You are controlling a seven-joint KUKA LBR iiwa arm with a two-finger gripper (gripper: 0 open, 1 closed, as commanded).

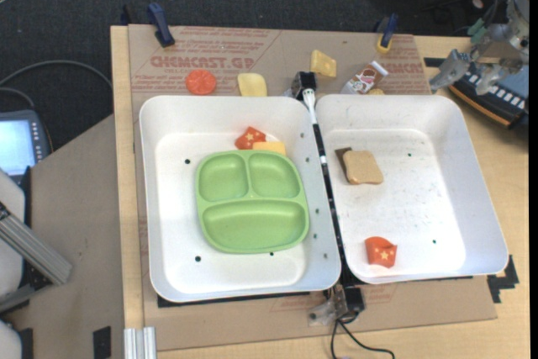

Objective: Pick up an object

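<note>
Item count follows. Two white bins sit side by side: the left bin point(160, 206) and the right bin point(458, 181). The left bin holds one green divided plate point(250, 202), with three compartments. Just beyond the plate's far edge lie one red piece with a star point(250, 138) and one yellow piece point(271, 148), touching each other.

The right bin holds two candidate objects. One brown bread slice point(361, 166) lies flat near the bin's left wall, towards the far side. Its long axis runs roughly from the far side to the near side of the bin, tilted slightly. One red block with a star point(381, 251) rests near the near wall, well apart from the bread slice.

Behind the bins, on the cardboard, lie one orange disc point(200, 81), two yellow pieces point(251, 84) point(323, 63) and one small packet point(364, 80).

My pincer point(504, 55) sits at the upper right, outside both bins. I cannot tell its state.
</note>
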